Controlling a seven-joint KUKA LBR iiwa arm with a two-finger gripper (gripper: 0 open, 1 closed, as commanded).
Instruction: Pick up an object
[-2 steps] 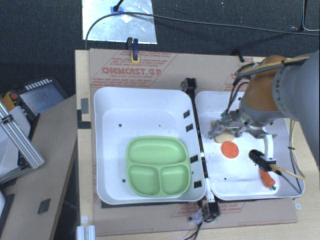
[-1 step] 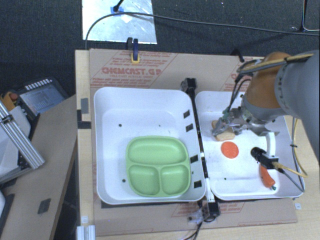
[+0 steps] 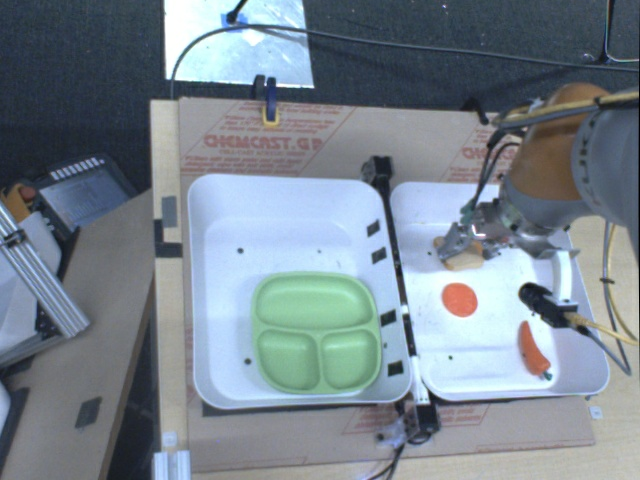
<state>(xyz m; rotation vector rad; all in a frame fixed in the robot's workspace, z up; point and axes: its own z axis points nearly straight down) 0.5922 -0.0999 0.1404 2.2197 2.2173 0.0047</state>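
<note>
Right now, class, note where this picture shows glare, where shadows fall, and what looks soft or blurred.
Camera view: glare on the silver sheet beyond the bench; light is even, with only a faint shadow around the green tray in the left bin; the arm's orange band looks slightly soft; the orange disc is crisp.

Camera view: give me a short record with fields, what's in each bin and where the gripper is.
left bin: green plate with three compartments, toward the front
right bin: tan piece at the back, red disc mid-bin, carrot at the front right
gripper: down in the right bin, right at the tan piece
grasp: cannot tell from this view
red disc and carrot: apart from the gripper, lying flat
</note>
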